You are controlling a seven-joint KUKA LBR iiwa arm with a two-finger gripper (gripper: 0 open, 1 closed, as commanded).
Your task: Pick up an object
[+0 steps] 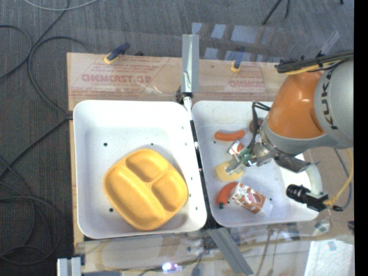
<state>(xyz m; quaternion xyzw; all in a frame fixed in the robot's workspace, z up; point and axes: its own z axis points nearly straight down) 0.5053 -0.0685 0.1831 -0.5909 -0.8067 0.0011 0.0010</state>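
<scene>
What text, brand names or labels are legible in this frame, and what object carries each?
"KUKA": in black letters on the grey arm, reading down its side, partly cut off.
"CHEMCAST GP": faint red print on the board behind the left bin, blurred, so uncertain; a similar print behind the right bin is unreadable.
Small carton: print too small to read.

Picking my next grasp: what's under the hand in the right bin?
The hand sits over a yellow piece, beside a red-and-white packet. The arm covers the right bin behind it, so anything there is hidden.

Arm (310,111) hides right bin (214,209) far corner.
</scene>
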